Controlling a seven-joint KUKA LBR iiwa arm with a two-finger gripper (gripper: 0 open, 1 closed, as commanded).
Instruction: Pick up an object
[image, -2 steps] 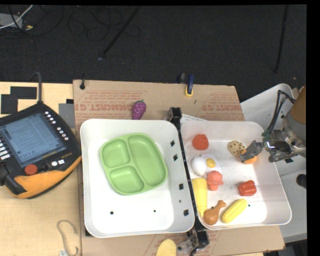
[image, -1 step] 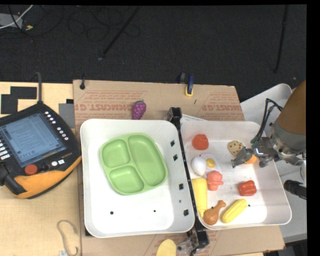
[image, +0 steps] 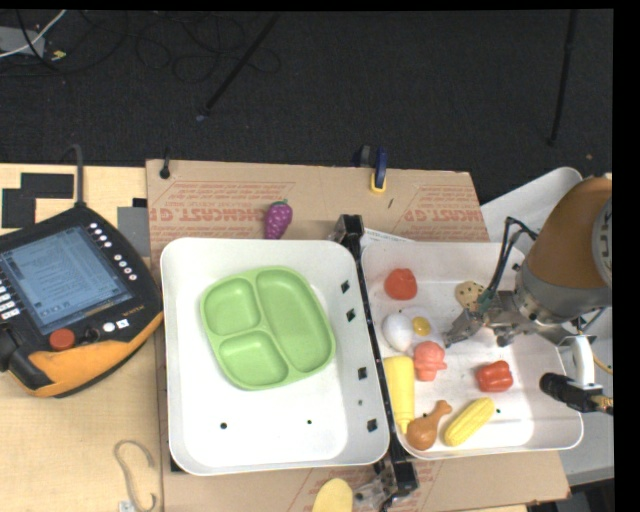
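1. Two white bins are sitting side by side on the tabletop (image: 110, 420): the left bin (image: 190, 420) and the right bin (image: 545, 425).
2. The left bin is holding one green divided plate (image: 267, 328) with three compartments.
3. The right bin is holding eight small items: one red tomato (image: 401, 284), one white egg (image: 398, 329), one small yellow piece (image: 421, 326), one pink piece (image: 429, 360), one long yellow piece (image: 400, 390), one brown drumstick (image: 427, 425), one corn cob (image: 468, 421) and one red pepper (image: 494, 376).
4. One tan perforated disc (image: 467, 294) is lying toward the far side of the right bin.
5. The arm (image: 565, 255) is reaching in from the right, and the gripper (image: 470, 325) is hanging over the right bin, between the perforated disc and the red pepper, just right of the egg and the small yellow piece.
6. Whether the gripper is apart or together cannot be told; nothing is visibly being held.
7. One purple grape bunch (image: 278, 219) is lying on the cardboard (image: 220, 200) beyond the left bin.
8. One teach pendant (image: 65, 290) is resting at the far left, and one yellow item (image: 333, 495) is lying at the near edge.
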